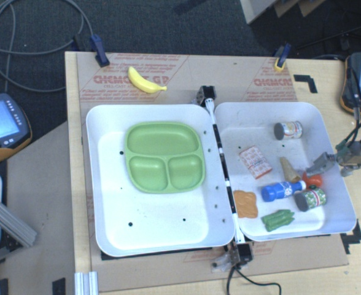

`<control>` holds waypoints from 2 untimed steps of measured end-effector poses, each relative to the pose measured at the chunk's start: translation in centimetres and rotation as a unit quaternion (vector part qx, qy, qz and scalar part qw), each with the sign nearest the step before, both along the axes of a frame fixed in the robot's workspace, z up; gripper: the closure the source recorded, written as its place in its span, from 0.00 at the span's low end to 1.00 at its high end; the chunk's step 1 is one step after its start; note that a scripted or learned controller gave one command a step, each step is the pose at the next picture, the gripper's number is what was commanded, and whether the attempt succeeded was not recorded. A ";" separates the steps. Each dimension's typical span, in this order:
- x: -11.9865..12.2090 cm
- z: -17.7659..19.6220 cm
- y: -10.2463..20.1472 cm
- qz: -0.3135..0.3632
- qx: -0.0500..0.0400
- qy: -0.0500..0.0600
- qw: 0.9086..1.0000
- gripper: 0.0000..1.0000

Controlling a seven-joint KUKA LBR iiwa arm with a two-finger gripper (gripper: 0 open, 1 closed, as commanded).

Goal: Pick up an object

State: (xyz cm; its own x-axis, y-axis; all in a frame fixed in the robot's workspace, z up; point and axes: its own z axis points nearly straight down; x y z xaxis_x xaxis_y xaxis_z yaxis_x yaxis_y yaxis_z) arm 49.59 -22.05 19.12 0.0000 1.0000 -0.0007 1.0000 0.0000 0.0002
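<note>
Pincer [325, 160] sits at the right bin's [254, 110] three o'clock rim; whether it is spread, I cannot tell. I judge the blue bottle [281, 190] nearest, lying toward seven o'clock, long axis running roughly nine-to-three.

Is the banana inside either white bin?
No. The banana lies on the cardboard sheet behind the left bin, outside its rim and apart from the green divided plate.
</note>
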 end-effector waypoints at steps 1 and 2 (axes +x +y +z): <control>4.6 -10.4 0.6 0.001 0.003 0.002 1.000 0.00; 4.7 -9.4 0.5 0.001 0.001 0.000 1.000 1.00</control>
State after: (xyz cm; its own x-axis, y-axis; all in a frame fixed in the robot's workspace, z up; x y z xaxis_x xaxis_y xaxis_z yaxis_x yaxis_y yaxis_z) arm 54.30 -21.55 9.74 -0.0025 1.0000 0.0016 1.0000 0.0025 -0.0005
